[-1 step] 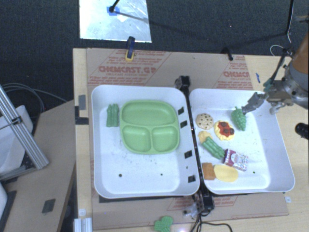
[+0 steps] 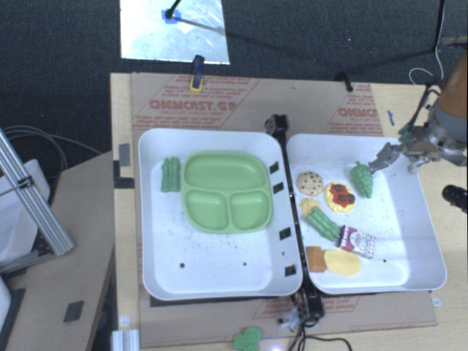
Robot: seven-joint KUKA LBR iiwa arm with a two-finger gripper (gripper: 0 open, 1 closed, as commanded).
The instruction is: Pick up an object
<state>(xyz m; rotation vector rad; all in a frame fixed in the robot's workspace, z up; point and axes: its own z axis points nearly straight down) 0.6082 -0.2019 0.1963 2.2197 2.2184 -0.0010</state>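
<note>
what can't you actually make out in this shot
- Gripper, camera view: small and blurred beside the green grape bunch; open or shut, and whether it touches the bunch, cannot be told.
- Arm, camera view: cut off by the right edge.
- Small packet in the right bin: print too small to read.
- Green thing below the bins: cut off by the bottom edge, so its kind is unclear.

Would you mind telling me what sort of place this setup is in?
Probably a robotics lab: a gripper works over two white bins of toy food, such as a plastic cookie, on a cardboard-covered bench.
</note>
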